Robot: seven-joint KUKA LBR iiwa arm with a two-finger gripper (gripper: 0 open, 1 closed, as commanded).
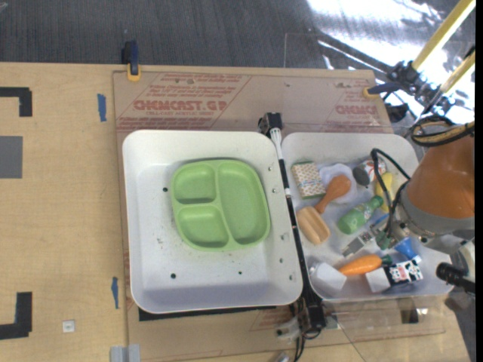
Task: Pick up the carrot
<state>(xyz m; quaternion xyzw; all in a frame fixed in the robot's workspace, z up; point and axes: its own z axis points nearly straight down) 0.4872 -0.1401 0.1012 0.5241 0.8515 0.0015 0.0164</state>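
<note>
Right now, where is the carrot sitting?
The carrot lies in the right bin, near its front edge, between a white block on its left and the gripper just beyond it.

A wooden bench (60, 225) carries two white bins: the left bin (143, 262) touches the right bin (407, 296).

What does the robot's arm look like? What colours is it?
The arm is fat and rounded, with a big shiny orange band and grey below it. A thin black cable loops along its side. Down at the gripper, the parts are dark with bits of silvery metal.
</note>
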